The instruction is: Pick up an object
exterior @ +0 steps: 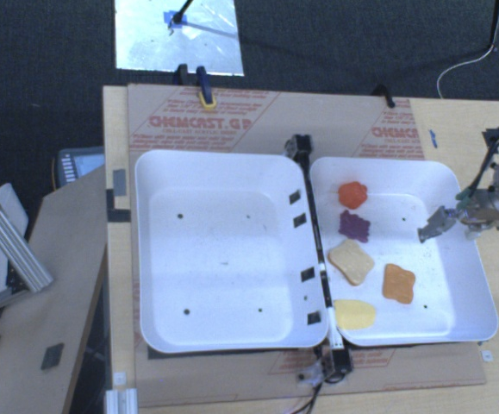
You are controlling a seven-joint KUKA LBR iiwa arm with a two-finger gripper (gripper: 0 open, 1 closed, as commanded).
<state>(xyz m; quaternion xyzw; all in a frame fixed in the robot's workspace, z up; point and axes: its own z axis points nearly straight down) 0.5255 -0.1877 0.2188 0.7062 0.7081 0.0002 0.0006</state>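
Observation:
The right bin (456, 188) holds several small objects: a red-orange round piece (352, 194), a purple piece (354, 226), a tan bread-like slice (352, 260), an orange toast-like piece (398, 283) and a yellow piece (354, 314). My gripper (432, 226) reaches in from the right edge and hangs over the right part of this bin, apart from all the objects. Nothing shows between its fingers. The orange piece lies below and left of the gripper tip.
The left bin (159, 175) stands beside the right one, joined by a black-clipped divider (314, 240). Both rest on a cardboard sheet (232, 119) on the wooden bench. A shiny square plate (178, 24) lies beyond the bench's far edge.

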